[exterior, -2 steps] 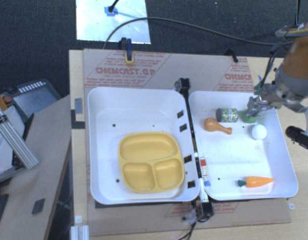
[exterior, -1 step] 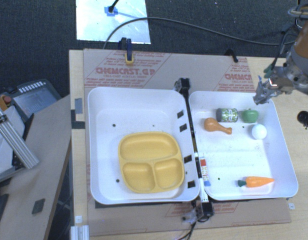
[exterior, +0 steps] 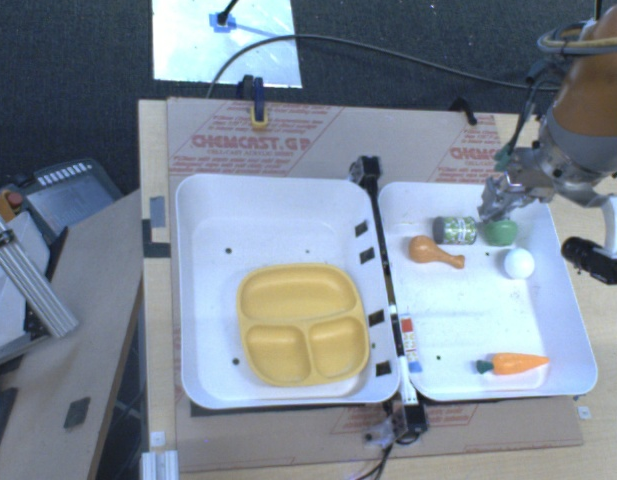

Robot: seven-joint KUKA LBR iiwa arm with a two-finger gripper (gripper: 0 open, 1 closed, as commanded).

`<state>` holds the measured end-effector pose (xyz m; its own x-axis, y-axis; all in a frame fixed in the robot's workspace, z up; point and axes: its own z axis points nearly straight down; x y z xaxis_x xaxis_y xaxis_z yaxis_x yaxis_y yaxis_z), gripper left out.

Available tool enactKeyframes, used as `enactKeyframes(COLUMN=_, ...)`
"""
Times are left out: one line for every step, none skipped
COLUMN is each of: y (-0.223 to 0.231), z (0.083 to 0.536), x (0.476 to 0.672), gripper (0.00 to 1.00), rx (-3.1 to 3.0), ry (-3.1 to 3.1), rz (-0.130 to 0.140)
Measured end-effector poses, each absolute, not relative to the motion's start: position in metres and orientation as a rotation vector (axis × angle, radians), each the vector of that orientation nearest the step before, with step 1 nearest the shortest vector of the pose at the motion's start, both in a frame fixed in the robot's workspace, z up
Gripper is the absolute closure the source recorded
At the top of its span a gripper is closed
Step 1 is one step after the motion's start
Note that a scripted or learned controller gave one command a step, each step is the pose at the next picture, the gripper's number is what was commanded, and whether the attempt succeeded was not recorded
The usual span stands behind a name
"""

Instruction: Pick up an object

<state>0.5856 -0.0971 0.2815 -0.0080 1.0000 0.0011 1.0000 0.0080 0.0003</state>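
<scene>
The gripper [exterior: 494, 208] hovered at the right bin's [exterior: 558, 313] one o'clock corner, above a green ball [exterior: 503, 232]; its jaws seemingly apart, though that was unclear.

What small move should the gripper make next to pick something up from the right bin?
Probably lower a little onto the green object. The gripper hangs right above it at the right bin's far end, with the small can close beside it. The white ball and carrot lie farther off.
</scene>
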Motion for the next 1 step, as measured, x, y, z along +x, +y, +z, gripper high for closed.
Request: enactKeyframes(y=-0.0533, z=0.2789, x=0.5792, gripper=1.0, rx=-2.212, ry=-2.232, rz=-0.003)
